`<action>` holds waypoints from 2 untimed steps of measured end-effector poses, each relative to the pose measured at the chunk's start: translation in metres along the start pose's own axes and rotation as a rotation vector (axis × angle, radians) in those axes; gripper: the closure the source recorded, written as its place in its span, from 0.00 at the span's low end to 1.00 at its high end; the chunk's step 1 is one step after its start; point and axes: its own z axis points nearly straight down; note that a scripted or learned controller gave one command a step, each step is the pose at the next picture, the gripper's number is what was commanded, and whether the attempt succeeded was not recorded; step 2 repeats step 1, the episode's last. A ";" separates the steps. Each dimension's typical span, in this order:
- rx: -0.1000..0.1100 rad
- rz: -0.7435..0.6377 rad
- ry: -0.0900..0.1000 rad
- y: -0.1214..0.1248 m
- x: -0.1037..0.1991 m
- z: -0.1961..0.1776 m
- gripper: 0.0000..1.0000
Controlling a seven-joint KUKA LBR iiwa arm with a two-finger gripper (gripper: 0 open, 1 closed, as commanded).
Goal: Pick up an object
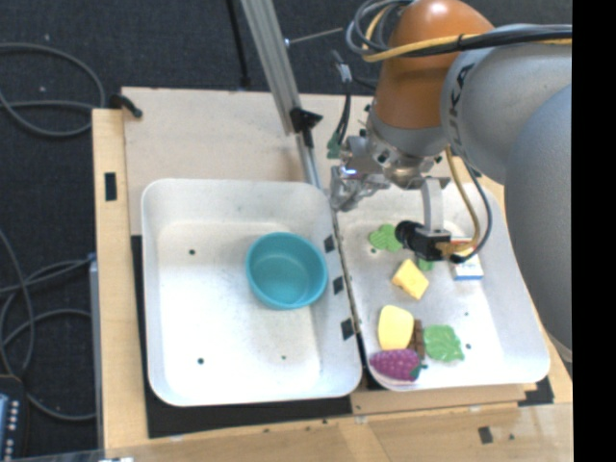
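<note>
The left bin point(197, 316) has the most open room. A teal bowl point(284, 269) sits alone in it, mouth up, a little toward the wall shared with the right bin point(502, 327), and bare floor surrounds it on every side. Being round, the bowl has no long axis.

The right bin is crowded. A green piece point(384, 237) lies near its far edge, close to the shared wall. A yellow block point(410, 280) sits around the middle of the bin, turned so one corner points toward the far edge and its sides run at a slant to the bin's walls. A small blue and white thing point(469, 269) lies well apart from the block, toward the right edge. At the near edge three things pack together. A yellow piece point(396, 326) has its long axis running from near edge to far edge. A purple grape cluster point(395, 362) touches its near end and lies lengthwise along the near edge. A green leafy piece point(444, 343) sits just beside both. The bare floor here lies toward the right edge and the near right corner.

The gripper point(345, 192) hangs over the far end of the shared wall, above the rims, with nothing seen in it. Whether it is open or closed cannot be told.
</note>
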 end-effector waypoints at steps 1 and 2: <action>-0.001 0.000 -0.001 -0.001 0.054 0.002 1.00; -0.001 0.000 -0.001 -0.001 0.054 0.002 1.00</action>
